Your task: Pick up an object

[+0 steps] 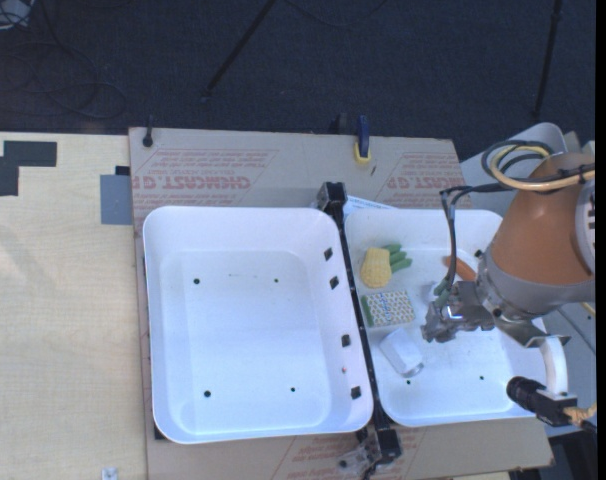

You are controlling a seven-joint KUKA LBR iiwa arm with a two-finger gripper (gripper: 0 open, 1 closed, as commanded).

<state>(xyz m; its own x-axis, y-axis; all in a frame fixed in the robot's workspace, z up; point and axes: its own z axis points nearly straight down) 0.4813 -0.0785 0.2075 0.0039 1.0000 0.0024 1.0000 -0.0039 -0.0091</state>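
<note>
Two shallow white bins side by side on the bench: left bin (183, 408) and right bin (453, 408). In the right bin, near the dividing wall, several small things: a yellow corn-like toy (375, 267) with a green piece (397, 259) touching its right side; just below, a flat patterned pad (389, 309); lower again, a small white cup-like object (400, 351), hard to tell against the white floor. Also something orange (463, 265) near the arm, partly hidden.

Reaching in from the right, the grey and orange arm (543, 238), with gripper (438, 326) low over the floor of the right bin, just beside the right edge of the patterned pad and above-right of the white cup. Impossible to tell whether open or shut: too small and too dark, seen from above. Nothing visible held.

Step in hand, as a judgement: approach and descent toward a target, not yet a grasp. Likely target the pad or the white cup, but not certain which.

Next move calls for a small shift to the left to centre over the chosen object, then going down and closing. For the flat pad, difficult: thin, lying flat. For the cup, easier, but risk of pushing it away.
</note>
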